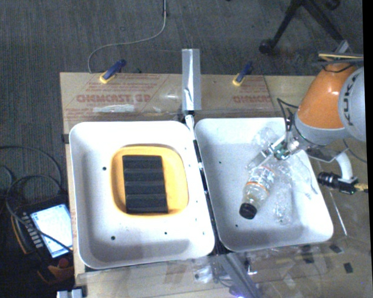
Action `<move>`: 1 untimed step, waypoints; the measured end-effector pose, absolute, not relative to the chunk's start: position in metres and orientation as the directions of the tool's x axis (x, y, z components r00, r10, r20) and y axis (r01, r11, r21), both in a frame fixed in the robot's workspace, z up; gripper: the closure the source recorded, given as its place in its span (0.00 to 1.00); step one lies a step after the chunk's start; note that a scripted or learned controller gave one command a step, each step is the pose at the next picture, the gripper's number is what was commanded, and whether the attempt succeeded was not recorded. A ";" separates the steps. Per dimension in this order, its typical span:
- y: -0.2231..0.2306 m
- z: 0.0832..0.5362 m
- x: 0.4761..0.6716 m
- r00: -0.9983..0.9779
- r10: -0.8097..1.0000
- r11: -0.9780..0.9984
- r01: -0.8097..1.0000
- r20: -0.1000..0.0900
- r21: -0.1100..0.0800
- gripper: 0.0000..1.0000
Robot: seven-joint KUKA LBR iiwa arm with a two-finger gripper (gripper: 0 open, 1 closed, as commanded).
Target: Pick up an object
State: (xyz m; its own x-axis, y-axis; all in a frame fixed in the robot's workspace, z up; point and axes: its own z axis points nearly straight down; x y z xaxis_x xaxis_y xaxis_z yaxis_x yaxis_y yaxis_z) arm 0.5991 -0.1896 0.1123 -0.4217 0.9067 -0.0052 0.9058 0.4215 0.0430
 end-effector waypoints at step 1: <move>-0.139 0.182 0.597 -0.396 0.918 0.396 0.918 -0.001 0.001 1.00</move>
